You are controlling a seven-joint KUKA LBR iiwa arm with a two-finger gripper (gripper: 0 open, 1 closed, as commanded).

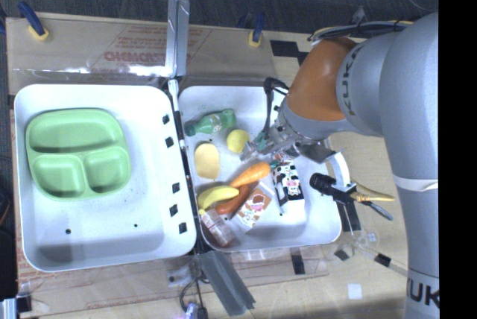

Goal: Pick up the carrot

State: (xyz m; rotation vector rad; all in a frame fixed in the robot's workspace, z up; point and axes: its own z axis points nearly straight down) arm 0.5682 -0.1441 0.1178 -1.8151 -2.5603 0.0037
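A: Where is everything, largest first?

B: My arm (387,79) fills the right of the frame, over the right bin (223,95). The green tray (74,153) lies in the left bin (89,235). The carrot (250,175) lies mid-frame, touching the banana (217,196) and a printed packet (253,207).

A: And your gripper (272,142)?

B: Just above the carrot's upper right end; how wide it stands, I cannot tell.

A: The risk?

B: Crowding: I judge I might nudge the neighbours, or the tapered carrot may slip.

An orange carrot (250,174), yellow banana (217,196), green bottle (211,122) and black-and-white patterned carton (287,181) contrast with a pale green tray (77,152).
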